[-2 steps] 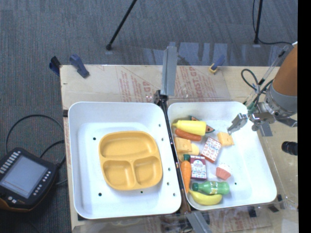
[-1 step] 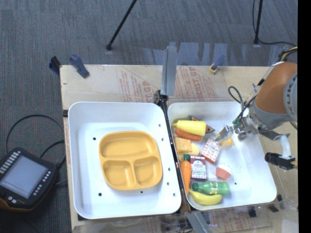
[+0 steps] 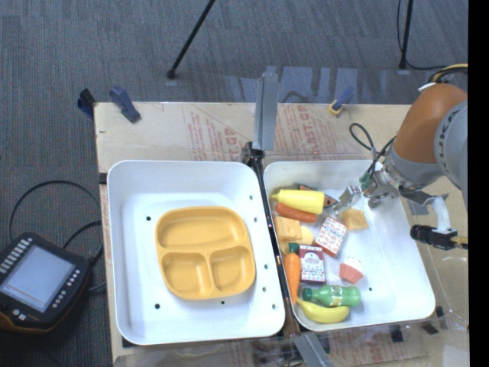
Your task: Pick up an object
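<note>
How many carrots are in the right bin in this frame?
2. One carrot lies just below the yellow corn near the bin's upper left. The other carrot stands lengthwise along the left wall, above the banana. Others may be hidden under the pile.

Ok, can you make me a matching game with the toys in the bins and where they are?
Things:
1. yellow tray
2. banana
3. corn cob
4. claw

Places:
A. near edge of the right bin, under the green bottle
B. far part of the right bin, by the divider
C. left bin
D. over the far side of the right bin, beside the corn

Pairs: 1-C, 2-A, 3-B, 4-D
</note>
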`<state>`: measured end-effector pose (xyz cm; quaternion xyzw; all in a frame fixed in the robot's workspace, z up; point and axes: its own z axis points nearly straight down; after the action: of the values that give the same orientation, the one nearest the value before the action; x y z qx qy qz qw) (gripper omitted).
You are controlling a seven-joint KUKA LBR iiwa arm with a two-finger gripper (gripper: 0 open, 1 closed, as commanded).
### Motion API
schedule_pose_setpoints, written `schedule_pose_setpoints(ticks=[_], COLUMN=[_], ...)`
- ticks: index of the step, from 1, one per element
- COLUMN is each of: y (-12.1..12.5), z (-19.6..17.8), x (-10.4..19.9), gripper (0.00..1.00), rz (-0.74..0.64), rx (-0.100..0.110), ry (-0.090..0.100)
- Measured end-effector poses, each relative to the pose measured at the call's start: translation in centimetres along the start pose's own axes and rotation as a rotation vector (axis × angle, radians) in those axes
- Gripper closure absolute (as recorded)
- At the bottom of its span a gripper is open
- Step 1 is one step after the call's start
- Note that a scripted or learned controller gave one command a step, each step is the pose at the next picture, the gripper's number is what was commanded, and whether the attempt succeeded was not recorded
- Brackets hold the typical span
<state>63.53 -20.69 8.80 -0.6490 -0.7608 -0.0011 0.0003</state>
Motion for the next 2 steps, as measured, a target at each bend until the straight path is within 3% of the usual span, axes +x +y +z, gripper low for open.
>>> schedule_pose_setpoints(ticks=[1,2], y=[-2.6,0.3], z=[0.0,0.0], x=[0.2,-0.1], gripper=[0.0,0.0], rz=[-0.056,-0.18], rx=[0.003,0.0], ry=[0.0,-0.002])
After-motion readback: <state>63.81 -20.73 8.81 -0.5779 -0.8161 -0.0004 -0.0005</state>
